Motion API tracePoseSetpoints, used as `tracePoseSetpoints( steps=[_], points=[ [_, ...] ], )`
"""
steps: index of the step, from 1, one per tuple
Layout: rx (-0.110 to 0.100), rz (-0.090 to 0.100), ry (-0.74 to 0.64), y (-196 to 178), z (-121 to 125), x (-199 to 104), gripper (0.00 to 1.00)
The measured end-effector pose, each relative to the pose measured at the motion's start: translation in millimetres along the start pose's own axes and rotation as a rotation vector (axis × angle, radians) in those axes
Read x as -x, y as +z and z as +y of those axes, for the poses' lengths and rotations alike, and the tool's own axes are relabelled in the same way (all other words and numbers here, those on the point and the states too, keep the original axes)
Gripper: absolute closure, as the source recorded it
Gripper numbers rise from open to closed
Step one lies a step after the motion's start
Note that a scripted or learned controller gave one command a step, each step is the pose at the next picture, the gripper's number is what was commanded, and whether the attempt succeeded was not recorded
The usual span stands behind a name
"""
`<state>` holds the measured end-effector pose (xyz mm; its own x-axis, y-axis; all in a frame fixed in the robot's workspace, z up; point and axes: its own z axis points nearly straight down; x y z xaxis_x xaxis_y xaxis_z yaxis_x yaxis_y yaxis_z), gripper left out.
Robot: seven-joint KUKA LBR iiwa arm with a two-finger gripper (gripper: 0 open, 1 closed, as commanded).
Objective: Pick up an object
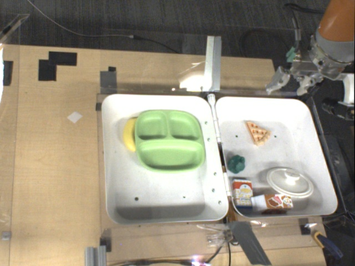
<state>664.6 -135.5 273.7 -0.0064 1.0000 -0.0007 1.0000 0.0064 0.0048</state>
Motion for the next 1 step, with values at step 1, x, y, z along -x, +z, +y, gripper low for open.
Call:
tracePoseSetpoints(
  steps=[1],
  points=[
    [-0.003,0.000,0.051,163.0,-41.9,-1.6,0.00]
  ],
)
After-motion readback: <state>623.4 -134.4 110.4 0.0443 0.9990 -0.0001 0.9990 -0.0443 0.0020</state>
